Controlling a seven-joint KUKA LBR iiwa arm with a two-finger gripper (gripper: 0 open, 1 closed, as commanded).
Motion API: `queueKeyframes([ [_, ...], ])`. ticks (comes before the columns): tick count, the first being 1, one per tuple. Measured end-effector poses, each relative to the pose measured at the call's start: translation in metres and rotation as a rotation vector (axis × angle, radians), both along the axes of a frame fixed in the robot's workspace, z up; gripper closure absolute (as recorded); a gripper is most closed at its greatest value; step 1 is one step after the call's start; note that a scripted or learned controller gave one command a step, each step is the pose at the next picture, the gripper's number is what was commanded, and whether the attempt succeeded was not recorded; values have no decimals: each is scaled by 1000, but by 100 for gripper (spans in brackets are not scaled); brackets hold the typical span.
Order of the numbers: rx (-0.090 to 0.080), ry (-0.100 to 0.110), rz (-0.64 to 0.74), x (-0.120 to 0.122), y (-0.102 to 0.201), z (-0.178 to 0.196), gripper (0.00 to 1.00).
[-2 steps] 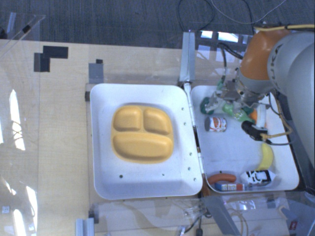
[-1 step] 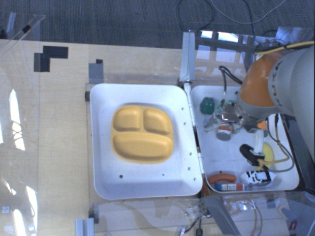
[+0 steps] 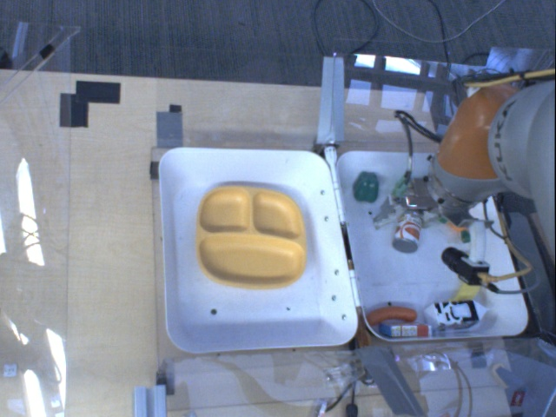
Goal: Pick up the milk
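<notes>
Arm (image 3: 512,137) bent over right bin (image 3: 382,259), gripper (image 3: 415,205) state unclear, above can (image 3: 407,233).

Both bins, left (image 3: 187,320) and right (image 3: 369,268), appear smooth white plastic with a slight sheen. The yellow divided tray (image 3: 252,235) looks matt, moulded plastic. The bench top (image 3: 95,259) reads as pale wood-grain laminate. The arm's orange band (image 3: 469,142) is glossy; its grey casing (image 3: 526,137) semi-matt. The can (image 3: 407,233) looks metallic.

Yellow divided tray (image 3: 252,235) in left bin (image 3: 178,259); green object (image 3: 366,186) in right bin (image 3: 375,268).
</notes>
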State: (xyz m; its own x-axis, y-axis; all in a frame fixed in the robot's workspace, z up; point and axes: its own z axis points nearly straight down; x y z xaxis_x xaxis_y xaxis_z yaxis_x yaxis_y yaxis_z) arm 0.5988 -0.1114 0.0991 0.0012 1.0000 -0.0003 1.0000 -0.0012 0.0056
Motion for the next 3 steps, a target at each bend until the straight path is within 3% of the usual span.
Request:
queueKeyframes([
  [1, 0, -5, 2, 2, 1, 11, 100],
  [2, 0, -1, -6, 48, 44, 97, 100],
  [3, 0, -2, -17, 71, 111, 256, 100],
])
